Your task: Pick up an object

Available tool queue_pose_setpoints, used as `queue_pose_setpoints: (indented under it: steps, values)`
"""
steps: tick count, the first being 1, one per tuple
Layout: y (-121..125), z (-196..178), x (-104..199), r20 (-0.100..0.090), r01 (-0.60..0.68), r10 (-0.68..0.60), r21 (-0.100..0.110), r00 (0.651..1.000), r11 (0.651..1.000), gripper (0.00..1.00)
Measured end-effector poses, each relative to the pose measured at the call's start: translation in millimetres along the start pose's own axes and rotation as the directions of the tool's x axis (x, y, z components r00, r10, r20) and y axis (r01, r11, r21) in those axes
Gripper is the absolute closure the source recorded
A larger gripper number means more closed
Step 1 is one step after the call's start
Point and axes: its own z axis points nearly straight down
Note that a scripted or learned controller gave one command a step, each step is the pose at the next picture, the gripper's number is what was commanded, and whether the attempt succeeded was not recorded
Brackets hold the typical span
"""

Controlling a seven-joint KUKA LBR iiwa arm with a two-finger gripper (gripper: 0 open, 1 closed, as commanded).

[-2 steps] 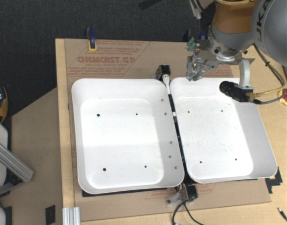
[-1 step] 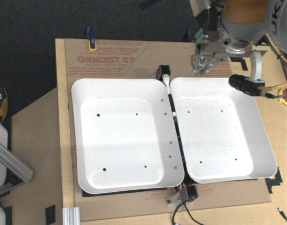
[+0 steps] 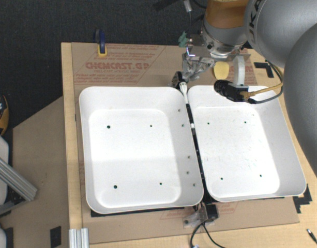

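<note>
Board (image 3: 70, 190): brown sheet under both bins, with red print at the far side; I judge it is a flat base so that the bins do not slide.
Clamp (image 3: 101, 42): small, blue and yellow, on the far edge of the board and apart from the bins; it seems to pin the board to the bench.
Left bin (image 3: 127, 90): shallow and white with rounded corners; its floor shows four small dark dots. There is wide open room above it, and the walls are low on all sides.
Seam (image 3: 193, 138): here the two bins touch along their long rims; a descent close to this line risks hitting a rim.
Gripper (image 3: 191, 71): hangs above the far end of the seam, over the far corners of the bins. I cannot tell whether it is apart or together.
Pale yellow piece (image 3: 221, 69): just right of the gripper, over the far rim of the right bin. I judge it is the likely thing to pick, but I cannot tell if it is held or belongs to the wrist.
Right bin (image 3: 290, 159): same shape as the left one, floor with small dark dots. The free room is mostly toward its near rim.
Arm (image 3: 287, 25): grey with an orange band, enters from the right and covers the far right corner.
</note>
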Motion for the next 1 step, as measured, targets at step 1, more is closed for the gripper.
queue_pose_setpoints:
  steps: [1]
  values:
    - [-0.4, -52.8, 13.8, 0.000, -0.003, 0.003, -0.007, 1.000, 1.000, 1.00]
